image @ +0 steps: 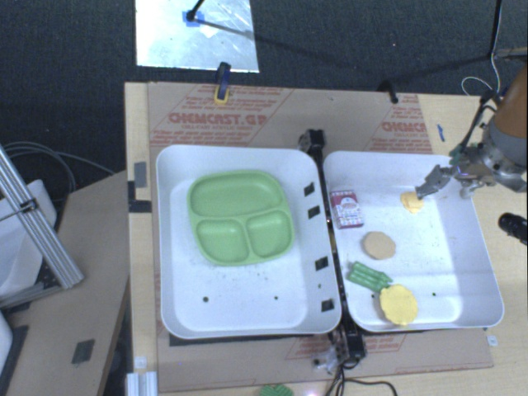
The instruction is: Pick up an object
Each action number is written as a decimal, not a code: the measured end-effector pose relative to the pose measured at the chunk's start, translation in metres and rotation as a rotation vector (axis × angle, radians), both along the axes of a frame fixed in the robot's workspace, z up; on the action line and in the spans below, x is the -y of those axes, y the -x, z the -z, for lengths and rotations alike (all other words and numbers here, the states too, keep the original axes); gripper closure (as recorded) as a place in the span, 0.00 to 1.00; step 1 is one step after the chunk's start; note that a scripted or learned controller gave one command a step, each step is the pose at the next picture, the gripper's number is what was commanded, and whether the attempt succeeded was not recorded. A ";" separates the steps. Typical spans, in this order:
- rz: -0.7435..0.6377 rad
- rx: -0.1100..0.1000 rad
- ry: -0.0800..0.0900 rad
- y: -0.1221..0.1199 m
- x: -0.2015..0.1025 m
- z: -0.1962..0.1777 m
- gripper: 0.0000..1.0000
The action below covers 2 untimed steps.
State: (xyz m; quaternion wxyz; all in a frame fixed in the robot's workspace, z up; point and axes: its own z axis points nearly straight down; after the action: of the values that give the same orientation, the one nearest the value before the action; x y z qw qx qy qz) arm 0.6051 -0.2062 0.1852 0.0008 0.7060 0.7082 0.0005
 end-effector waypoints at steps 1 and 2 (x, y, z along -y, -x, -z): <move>-0.004 -0.006 -0.003 0.033 -0.052 0.106 0.00; 0.005 0.002 0.002 0.041 0.003 0.100 0.00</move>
State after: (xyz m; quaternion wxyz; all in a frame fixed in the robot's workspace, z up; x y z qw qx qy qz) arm 0.5644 -0.2094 0.0853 0.0021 0.7077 0.7065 0.0004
